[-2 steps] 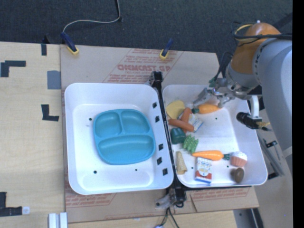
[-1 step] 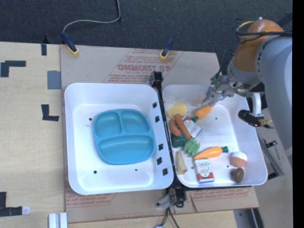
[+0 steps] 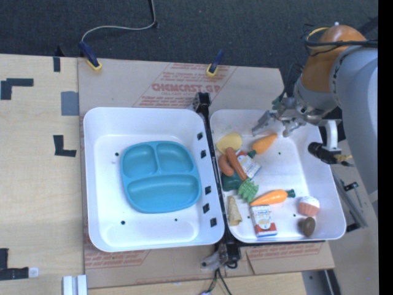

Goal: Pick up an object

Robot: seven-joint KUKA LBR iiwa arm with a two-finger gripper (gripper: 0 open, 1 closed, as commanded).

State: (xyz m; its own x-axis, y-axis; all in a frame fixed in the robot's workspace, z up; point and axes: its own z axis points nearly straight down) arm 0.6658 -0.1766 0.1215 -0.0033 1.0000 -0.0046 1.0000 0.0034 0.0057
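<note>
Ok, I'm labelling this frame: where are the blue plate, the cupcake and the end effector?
Blue plate [image 3: 161,177]: camera view, middle of the plate.
Cupcake [image 3: 307,205]: camera view, its top.
End effector [image 3: 274,124]: camera view, midway between its fingertips.

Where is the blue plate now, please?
The blue plate lies in the left bin, around its middle, apart from the food toys in the right bin.

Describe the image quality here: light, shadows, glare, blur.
Camera view: even, soft light; the blue tray casts only a faint shadow in the left bin; mild glare off the white bin walls; the gripper and the small toy food look soft and coarse, fine details unreadable.
</note>
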